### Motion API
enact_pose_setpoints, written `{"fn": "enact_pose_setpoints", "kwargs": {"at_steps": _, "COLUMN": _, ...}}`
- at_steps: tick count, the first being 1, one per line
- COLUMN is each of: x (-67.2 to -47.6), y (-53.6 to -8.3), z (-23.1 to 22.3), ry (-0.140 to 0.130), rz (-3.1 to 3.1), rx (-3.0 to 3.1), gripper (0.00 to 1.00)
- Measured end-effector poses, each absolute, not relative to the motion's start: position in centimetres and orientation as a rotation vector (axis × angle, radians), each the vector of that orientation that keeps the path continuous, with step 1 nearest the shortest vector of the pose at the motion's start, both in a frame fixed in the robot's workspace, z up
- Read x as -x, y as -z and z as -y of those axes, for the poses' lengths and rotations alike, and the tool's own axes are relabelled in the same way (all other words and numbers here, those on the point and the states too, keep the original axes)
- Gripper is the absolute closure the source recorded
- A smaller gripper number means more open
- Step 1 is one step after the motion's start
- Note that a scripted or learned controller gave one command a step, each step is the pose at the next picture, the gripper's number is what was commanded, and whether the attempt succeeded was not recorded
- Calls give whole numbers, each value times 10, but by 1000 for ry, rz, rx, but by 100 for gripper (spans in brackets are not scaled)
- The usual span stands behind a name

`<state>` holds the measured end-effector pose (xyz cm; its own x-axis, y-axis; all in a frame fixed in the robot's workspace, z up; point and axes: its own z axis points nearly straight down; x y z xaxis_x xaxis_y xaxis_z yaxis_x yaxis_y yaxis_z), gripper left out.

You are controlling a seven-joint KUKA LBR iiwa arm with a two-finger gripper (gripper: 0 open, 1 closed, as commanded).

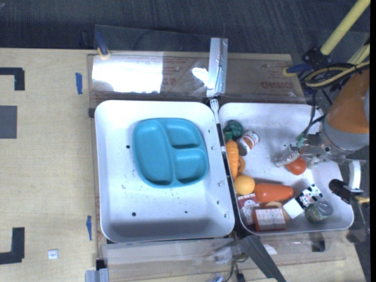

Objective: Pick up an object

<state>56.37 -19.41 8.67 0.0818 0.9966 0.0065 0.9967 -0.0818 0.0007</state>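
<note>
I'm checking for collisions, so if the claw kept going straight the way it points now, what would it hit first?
Probably the small round orange-red ball, which lies right at the claw tip in the right white bin. Depth is hard to judge from above, so it may reach the bin floor beside it instead.

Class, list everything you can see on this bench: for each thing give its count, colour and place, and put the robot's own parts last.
Bins: two, white, side by side on the bench.
Divided plate: one, blue, middle of the left bin.
Carrot: one, orange, lower middle of the right bin.
Round fruit: one, yellow-orange, left of the carrot.
Small ball: one, red-orange, right bin, just under the tool.
Box: one, red and cream, front of the right bin.
Lidded jar: one, greenish, front right corner.
Arm: one, grey with orange band, from the right.
Tool: one, metal, over the right bin.
</note>
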Motion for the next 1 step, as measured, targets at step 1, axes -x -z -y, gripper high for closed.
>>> {"fn": "enact_pose_setpoints", "kwargs": {"at_steps": 1, "x": -565, "y": -99, "z": 197, "ry": 8, "rz": 2129, "rx": 2317, "gripper": 100}}
